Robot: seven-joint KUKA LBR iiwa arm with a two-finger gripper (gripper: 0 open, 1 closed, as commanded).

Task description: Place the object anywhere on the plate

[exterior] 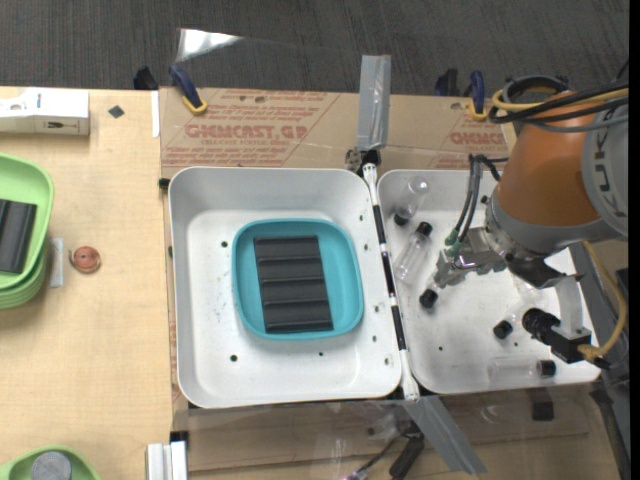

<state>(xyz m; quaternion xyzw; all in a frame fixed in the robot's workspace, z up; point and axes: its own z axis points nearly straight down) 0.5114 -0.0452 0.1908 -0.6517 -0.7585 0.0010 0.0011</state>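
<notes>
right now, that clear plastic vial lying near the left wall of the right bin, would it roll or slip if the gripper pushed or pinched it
The clear vial lies on its side on the smooth floor of the right bin, so a push would probably roll it. It looks see-through and thin-walled, so likely light and easy to knock away. Its glossy round body may slip out from a pinch by the gripper.

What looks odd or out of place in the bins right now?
The teal plate in the left bin already carries a dark ribbed block, lying flat and slightly askew. In the right bin, small clear vials with black caps lie scattered on their sides. Nothing looks spilled or broken.
</notes>
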